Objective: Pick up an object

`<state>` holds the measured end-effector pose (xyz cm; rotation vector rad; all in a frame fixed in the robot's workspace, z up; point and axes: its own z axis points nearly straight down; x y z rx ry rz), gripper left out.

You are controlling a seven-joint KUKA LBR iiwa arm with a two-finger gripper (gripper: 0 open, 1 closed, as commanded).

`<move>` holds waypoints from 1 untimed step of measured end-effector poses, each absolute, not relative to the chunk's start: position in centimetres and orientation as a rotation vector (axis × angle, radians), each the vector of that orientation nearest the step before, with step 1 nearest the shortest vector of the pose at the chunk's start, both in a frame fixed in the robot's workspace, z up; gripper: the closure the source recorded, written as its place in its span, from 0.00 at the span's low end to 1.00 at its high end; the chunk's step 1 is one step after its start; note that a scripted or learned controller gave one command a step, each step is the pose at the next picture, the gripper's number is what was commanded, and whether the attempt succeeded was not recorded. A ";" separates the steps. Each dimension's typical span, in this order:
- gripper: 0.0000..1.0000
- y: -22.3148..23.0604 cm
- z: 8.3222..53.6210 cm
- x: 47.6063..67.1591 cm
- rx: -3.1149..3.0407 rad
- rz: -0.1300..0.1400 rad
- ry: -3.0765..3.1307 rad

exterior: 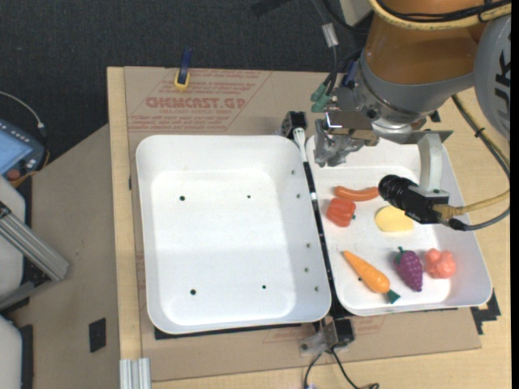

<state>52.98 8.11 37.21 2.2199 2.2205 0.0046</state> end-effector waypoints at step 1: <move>1.00 7.7 40.5 48.7 2.219 0.006 2.221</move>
